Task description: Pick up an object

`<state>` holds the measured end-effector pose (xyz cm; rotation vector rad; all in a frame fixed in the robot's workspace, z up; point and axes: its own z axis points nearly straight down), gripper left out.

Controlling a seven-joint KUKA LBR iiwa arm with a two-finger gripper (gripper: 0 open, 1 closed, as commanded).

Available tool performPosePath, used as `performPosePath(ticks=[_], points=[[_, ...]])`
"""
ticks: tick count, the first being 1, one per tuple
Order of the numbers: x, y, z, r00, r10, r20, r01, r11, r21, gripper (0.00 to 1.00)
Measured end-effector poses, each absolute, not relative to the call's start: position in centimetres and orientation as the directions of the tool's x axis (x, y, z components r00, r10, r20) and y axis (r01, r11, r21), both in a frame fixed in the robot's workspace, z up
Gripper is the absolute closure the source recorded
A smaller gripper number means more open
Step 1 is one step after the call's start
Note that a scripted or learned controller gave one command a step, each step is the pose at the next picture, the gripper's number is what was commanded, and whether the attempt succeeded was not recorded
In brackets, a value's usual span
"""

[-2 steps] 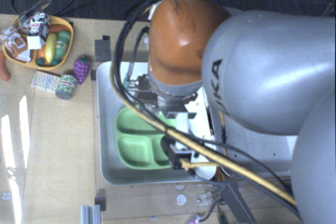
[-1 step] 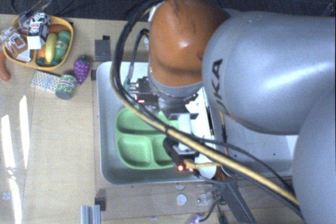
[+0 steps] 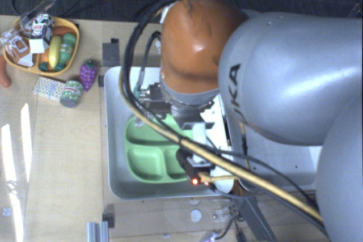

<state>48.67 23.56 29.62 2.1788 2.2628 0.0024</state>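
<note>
Grey arm hung low over the green tray in the left bin, apparently reaching; whether the claw held anything I couldn't tell.

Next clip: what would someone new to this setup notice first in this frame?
The grey arm with its big orange band dominates the centre and right, hanging low over the left white bin. Beneath it in that bin lies a green compartment tray. At the upper left, on the wooden bench, a yellow bowl of toy food stands with purple toy grapes beside it.
</note>
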Motion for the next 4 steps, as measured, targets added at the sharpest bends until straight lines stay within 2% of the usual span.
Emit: performPosePath(ticks=[1, 2, 3, 4], points=[[48.7, 23.7, 30.6, -0.042, 0.999, 0.001, 0.999, 0.042, 0.002, 1.0], [48.7, 23.7, 30.6, -0.042, 0.999, 0.001, 0.999, 0.042, 0.001, 0.0], [48.8, 23.8, 31.5, -0.047, 0.999, 0.001, 0.999, 0.047, 0.001, 1.0], [49.5, 22.4, 26.9, -0.016, 1.0, 0.0, 1.0, 0.016, -0.001, 1.0]])
